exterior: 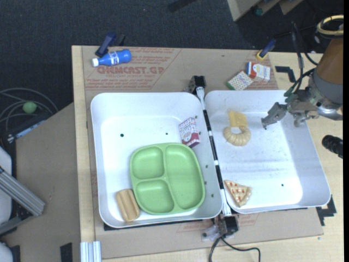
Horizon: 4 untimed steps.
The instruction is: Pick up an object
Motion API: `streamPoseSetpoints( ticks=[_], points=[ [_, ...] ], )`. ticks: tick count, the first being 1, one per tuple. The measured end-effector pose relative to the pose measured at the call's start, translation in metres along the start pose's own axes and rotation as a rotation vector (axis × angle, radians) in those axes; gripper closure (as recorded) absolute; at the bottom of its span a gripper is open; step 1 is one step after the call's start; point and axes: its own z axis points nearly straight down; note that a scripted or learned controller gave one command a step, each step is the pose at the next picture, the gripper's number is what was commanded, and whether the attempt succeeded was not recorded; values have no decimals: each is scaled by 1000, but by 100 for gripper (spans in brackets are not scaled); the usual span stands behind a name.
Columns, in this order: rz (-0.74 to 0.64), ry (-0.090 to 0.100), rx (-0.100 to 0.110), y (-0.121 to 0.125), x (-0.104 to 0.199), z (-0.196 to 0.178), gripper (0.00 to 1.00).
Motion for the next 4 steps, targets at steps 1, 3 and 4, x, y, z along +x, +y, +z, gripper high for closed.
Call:
streamPoseSetpoints(
  ticks=[1,3,4],
  points=[
    [-1,1,2,52,38,81,0],
    [-1,0,-2,74,53,130,0],
    [-2,-1,-12,77,54,115,100]
  ],
)
